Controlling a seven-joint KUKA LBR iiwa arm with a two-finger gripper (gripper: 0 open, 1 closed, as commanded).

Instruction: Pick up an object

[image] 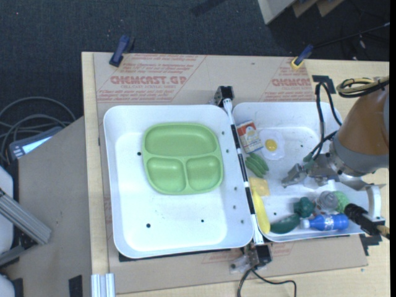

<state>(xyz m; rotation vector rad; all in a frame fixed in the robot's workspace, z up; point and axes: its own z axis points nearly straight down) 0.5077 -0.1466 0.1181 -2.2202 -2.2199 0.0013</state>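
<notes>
From above, the grey arm's two-finger gripper (296, 175) hangs low in the right shallow white bin (291, 111), whether open or closed I cannot tell, near a blue plastic bottle (326, 222) and a fried-egg toy (272, 146).

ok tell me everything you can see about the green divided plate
The green divided plate is pale green, looks like matte plastic, and is a rounded rectangle with a raised rim. It has three compartments: one wide one on the far side and two smaller ones on the near side. It lies flat and right way up on the floor of the left bin, toward the far end, apart from the bin walls. Nothing lies in it or touches it.
</notes>
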